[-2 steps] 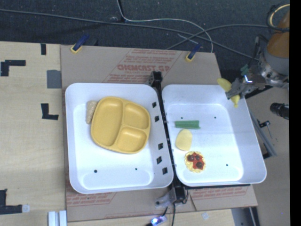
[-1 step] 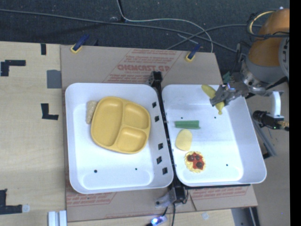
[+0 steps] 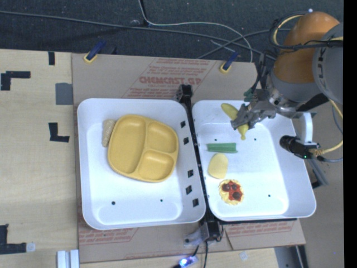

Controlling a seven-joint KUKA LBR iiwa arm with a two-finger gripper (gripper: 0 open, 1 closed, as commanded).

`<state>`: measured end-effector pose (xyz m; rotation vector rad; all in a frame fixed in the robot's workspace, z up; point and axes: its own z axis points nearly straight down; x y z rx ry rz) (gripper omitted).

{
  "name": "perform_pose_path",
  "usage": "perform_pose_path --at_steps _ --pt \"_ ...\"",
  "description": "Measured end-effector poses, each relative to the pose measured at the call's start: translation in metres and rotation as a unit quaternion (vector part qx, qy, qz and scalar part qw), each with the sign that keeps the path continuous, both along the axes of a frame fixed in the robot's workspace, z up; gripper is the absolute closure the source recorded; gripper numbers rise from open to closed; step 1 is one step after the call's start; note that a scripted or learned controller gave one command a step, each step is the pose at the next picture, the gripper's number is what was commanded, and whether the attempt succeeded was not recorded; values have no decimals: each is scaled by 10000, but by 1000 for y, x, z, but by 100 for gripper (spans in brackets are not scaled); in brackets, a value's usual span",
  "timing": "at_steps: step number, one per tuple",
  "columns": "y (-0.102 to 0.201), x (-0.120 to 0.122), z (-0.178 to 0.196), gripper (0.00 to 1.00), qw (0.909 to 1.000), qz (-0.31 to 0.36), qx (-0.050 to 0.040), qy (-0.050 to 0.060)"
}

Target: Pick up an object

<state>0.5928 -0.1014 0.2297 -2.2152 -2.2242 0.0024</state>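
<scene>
Hovering over the right shallow white bin (image 3: 279,200), the two-finger gripper (image 3: 245,123) was seen clamped on a yellow banana-shaped toy (image 3: 231,111).

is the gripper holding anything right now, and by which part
Cannot be told. The gripper sits over the yellow banana in the right bin, but a grasp isn't visible.

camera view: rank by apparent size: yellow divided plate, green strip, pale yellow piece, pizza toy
1. yellow divided plate, by far the largest
2. pizza toy and pale yellow piece: look alike, can't rank
3. green strip: as long as those, but much thinner
</scene>
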Motion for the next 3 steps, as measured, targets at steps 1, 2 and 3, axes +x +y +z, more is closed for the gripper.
perform_pose_path --at_steps 1,2,3 --pt "52 -16 -12 100 10000 4 -1 4" --pt "101 -43 -18 100 10000 0 -3 9" --pt "152 -61 -26 100 10000 0 -5 7"
